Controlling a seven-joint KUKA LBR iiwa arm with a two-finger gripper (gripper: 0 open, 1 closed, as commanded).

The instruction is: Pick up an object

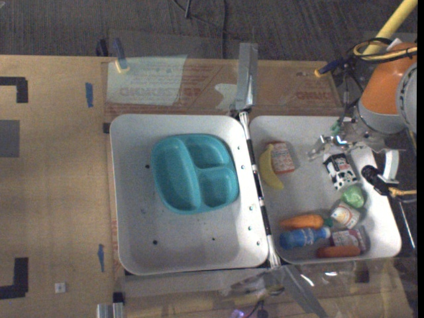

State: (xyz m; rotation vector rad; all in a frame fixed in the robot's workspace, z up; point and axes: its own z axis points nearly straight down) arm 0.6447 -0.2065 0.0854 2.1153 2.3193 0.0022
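Note:
The right bin (301, 194) holds the loose objects. A yellow banana (268, 169) lies by its left wall, with a small red-and-white packet (283, 157) touching it. Along the front lie an orange carrot (303, 221), a blue bottle (303, 238) and a red item (340, 251). A green round piece (354, 196) and a small white-labelled pot (344, 214) sit at the right. My gripper (338, 159) hangs low over the bin's back right corner, above the green piece and apart from the banana. Nothing can be seen held in it.
The left bin (132, 204) carries a teal divided plate (195, 173) in its back half. A metal divider (246, 85) runs between the bins at the back. Cables and a yellow tube (397, 15) hang near the arm's orange band (384, 88).

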